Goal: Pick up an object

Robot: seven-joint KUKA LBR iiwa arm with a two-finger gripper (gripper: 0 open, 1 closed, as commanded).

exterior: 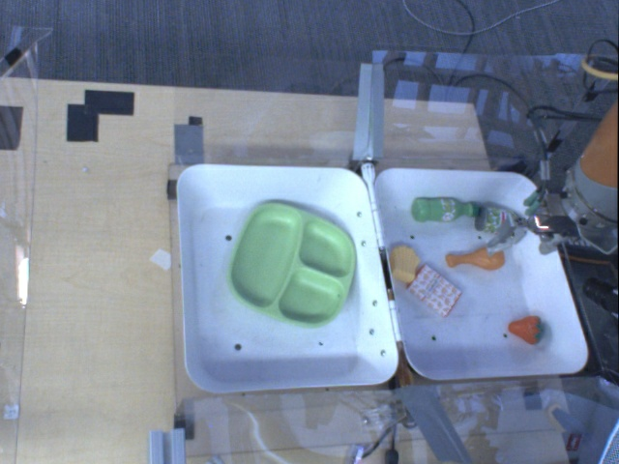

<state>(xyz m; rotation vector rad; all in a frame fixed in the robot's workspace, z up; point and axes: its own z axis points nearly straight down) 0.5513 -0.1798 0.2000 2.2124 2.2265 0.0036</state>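
My gripper [510, 228] hangs low over the upper right part of the right bin [571, 351], reaching in from the right edge. Just to its left lies a green bottle [441, 209] on its side, its right end close to the gripper tip. Below the tip lies an orange drumstick-shaped toy [476, 258]. Nearer the bin's left wall are a tan biscuit-like piece [404, 262] and a red-and-white checked packet [434, 290]. A red strawberry-like toy [525, 330] sits at the lower right. Nothing visibly hangs from the gripper.
The left bin [208, 356] holds a green divided plate [293, 262]. A metal divider [368, 114] runs between the bins at the back. Cables and the arm's grey body [600, 177] crowd the right edge. Wooden bench [87, 259] spreads to the left.
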